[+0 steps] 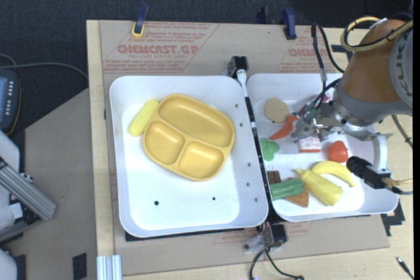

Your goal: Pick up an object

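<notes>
My gripper (307,126) hangs low over the middle of the right bin (292,84), reaching in from the right. Right beside it lie an orange carrot-like piece (283,128) and a small red and white item (310,144). A tan round cookie (276,109) sits to its upper left. Below are a red tomato (337,151), a yellow banana (333,170), a yellow pepper (320,187), a green cucumber (287,189) and a green leafy piece (269,148).
The left bin (190,210) holds a yellow divided plate (188,136) with a corn cob (143,117) at its left side. The arm's orange band (371,72) and cables rise over the right bin's far right corner. A brown block (273,176) lies by the divider.
</notes>
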### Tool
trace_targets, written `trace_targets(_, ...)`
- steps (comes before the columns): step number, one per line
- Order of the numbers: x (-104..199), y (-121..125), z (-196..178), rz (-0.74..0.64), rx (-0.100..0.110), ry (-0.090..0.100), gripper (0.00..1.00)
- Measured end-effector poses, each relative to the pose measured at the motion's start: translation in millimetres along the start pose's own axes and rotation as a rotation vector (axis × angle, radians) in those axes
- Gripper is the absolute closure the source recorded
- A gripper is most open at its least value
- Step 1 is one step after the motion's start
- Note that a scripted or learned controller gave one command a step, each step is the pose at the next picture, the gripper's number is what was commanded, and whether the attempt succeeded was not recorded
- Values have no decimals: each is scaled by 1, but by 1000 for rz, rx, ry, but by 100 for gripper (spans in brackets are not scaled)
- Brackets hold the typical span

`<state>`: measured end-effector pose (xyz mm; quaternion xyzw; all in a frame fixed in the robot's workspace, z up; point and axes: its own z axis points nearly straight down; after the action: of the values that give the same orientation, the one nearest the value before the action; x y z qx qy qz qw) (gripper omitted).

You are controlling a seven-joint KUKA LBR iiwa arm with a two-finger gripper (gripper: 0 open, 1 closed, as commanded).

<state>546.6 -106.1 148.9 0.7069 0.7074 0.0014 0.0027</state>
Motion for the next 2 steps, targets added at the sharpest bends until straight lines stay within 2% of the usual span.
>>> trace_targets(1, 8, 6, -48, -1, -1, 1, 100)
trace_targets(2, 8, 8, -78, -1, 0, 1, 100)
